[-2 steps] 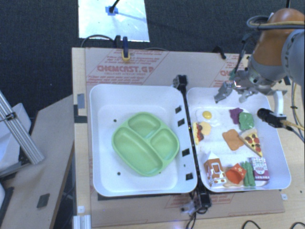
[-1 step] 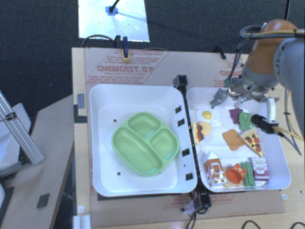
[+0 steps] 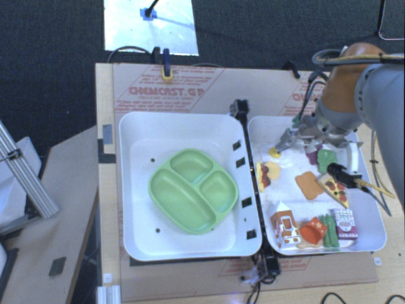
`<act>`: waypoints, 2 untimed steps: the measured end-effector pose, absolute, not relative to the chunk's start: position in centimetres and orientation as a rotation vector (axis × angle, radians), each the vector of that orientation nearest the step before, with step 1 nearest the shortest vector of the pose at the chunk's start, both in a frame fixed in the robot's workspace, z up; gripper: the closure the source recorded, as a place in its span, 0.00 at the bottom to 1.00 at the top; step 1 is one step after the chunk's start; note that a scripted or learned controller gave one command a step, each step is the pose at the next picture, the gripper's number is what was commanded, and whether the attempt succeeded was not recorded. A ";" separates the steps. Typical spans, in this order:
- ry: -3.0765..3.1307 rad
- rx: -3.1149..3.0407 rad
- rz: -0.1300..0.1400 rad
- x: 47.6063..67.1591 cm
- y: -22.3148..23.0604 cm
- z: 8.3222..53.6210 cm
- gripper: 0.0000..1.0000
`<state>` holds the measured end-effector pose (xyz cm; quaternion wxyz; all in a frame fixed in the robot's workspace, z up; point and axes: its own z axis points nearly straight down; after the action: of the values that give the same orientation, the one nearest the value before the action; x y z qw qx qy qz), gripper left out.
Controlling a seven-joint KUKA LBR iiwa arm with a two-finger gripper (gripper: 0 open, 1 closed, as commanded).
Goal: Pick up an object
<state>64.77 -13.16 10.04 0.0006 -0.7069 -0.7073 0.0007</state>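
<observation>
Here, the fixed camera looks down on two white bins side by side on a board printed with "CHEMCAST GP" in red, readable above the left bin and partly again near the right one. The left bin carries a green divided plate lying flat near its middle, well apart from the clutter, so it looks set aside rather than aimed at.

The right bin holds the candidates for picking: a small yellow piece near the top left, a yellow and red toy food item by the dividing wall, a tan toast-like slice, a pizza slice, a green piece, a small house-printed carton, an orange piece, a green vegetable and a red and white box whose print is too small to read.

The arm reaches in from the right, and its gripper hangs low over the bin's upper part, just beside the small yellow piece, which I judge the likely target. How wide its pincer stands cannot be told at this angle, and nothing can be made out between its tips
</observation>
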 end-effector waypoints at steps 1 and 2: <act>-2.226 -2.222 -0.006 65.1 -13.2 8.9 0.00; -2.230 -2.227 -0.014 65.2 -13.2 10.1 1.00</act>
<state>65.25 -13.15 10.11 -0.0050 -0.7065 -0.7077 -0.0043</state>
